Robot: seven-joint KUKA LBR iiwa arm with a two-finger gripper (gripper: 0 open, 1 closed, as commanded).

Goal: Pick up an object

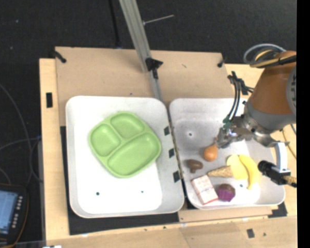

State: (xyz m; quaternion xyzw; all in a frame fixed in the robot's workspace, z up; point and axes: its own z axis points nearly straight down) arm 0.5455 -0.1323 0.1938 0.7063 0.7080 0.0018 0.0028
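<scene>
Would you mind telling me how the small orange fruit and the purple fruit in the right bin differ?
The small round orange fruit is bright orange; the purple fruit is dark purple. The orange one lies mid-bin, just below the gripper; the purple one sits near the front rim, beside the red and white box. The purple fruit looks slightly larger. Both are roundish and rest in the right white bin.

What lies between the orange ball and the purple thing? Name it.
In the camera view, the cone lies between the orange ball and the purple thing, tip pointing towards the left bin.
</scene>
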